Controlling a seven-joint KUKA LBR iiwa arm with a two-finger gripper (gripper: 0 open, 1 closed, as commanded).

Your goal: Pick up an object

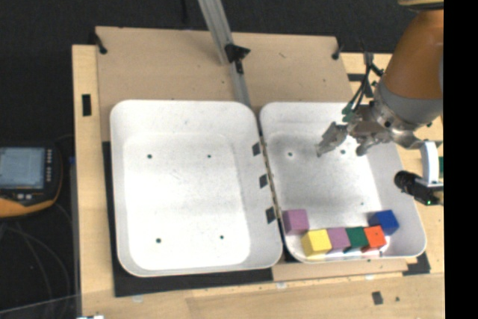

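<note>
A metal pole (213, 15) slants above the handheld pendant (26, 174).

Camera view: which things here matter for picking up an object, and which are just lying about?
Belongs to the job:
gripper, above the right bin
purple block
yellow block
second purple block
green block
orange block
blue block

Just lying about:
left bin
metal pole
handheld screen, off the bench

Grey arm (414, 67) with orange band reaching from right, fingers (328, 138) spread apart, holding nothing
</note>
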